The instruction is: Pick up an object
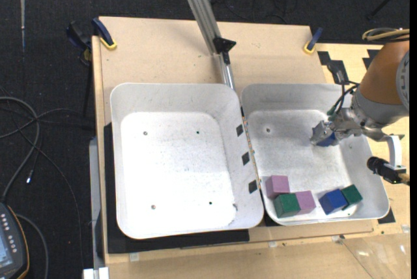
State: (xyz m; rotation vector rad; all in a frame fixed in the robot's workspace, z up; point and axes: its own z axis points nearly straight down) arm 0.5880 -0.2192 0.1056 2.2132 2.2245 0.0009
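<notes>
Coloured blocks line the near edge of the right bin (306,98): a dark green block (286,205), a purple block (305,201), a pink block (277,184), a blue block (333,200) and a green block (352,195). Farther back, the gripper (324,135) hangs over that bin's floor — something blue shows at its tip, perhaps a block, but whether the fingers are clenched on it or released cannot be told. Risk: a loose pinch would let it slip. The wrist hides the contact. Beyond, the left bin (124,102) and table (163,49).

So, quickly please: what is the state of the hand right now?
Hand: over the right bin; something blue shows at its tip, but open, closed or holding cannot be told.
</notes>
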